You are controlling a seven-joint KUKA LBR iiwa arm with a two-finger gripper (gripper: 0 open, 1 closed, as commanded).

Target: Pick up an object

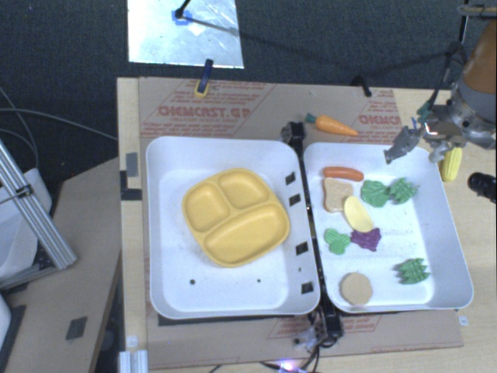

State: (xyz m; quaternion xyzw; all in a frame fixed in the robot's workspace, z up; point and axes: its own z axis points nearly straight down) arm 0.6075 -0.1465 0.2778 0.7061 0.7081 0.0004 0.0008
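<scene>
Toy food pieces lie scattered in the right bin: a sausage near the top, a slice of bread just below it, a yellow piece beside the bread, and two green leafy pieces to its right. Lower down sit a small green piece, a purple piece touching the yellow one, another green piece near the right wall, and a round tan cookie at the bottom. The left bin carries a yellow divided plate. A carrot rests on the worktop just above the bins, outside them. An ear of corn sits at the right bin's upper right corner, under the arm. The tool hangs above the upper right part of the right bin, near the leafy pieces, with nothing seen between its fingers; whether it is released or clenched I cannot tell.
</scene>
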